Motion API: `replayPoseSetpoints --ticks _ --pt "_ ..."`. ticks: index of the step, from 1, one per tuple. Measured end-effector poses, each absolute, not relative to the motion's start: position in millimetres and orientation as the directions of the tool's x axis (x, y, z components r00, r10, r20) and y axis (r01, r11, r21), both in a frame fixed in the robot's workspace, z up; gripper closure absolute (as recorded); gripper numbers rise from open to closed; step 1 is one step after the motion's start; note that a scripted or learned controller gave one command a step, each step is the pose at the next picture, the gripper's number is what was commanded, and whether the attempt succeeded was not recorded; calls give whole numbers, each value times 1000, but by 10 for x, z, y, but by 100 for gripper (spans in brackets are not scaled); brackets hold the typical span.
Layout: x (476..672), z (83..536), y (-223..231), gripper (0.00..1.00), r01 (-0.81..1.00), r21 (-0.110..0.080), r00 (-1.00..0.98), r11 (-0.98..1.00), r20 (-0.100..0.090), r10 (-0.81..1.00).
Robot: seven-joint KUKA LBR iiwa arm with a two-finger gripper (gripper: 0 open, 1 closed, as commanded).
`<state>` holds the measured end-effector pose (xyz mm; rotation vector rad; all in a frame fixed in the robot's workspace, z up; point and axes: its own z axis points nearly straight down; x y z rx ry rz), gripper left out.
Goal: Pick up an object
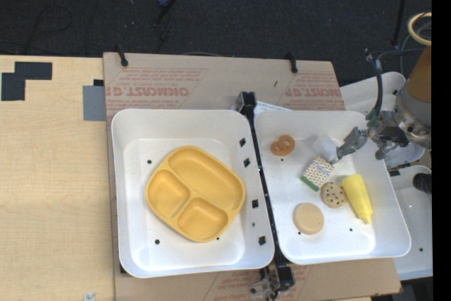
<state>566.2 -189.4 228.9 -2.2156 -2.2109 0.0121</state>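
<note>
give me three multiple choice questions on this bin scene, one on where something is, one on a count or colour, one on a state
1. Where does the yellow divided plate lie?
A. in the left bin
B. in the right bin
C. on the wooden bench outside the bins

2. How many compartments does the plate have?
A. two
B. three
C. five

3. How does the gripper stand to the items in the right bin?
A. it lifts the yellow bottle high above the bin
B. it hangs over the bin's upper part, with nothing seen between its fingers
C. it rests on the plate

Answers: 1 A, the plate sits alone in the left bin. 2 B, one large section and two smaller ones show. 3 B, the doughnut, patterned packet, cookie, yellow bottle and round tan disc all lie on the bin floor.
</note>
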Motion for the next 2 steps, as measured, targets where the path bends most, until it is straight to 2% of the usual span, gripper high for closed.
replayPoseSetpoints --ticks 1,2 --pt "5689 2357 -1892 0 1000 -1 0 0 0 1000" --pt "5676 1725 -1827 0 1000 -9 0 0 3 1000"
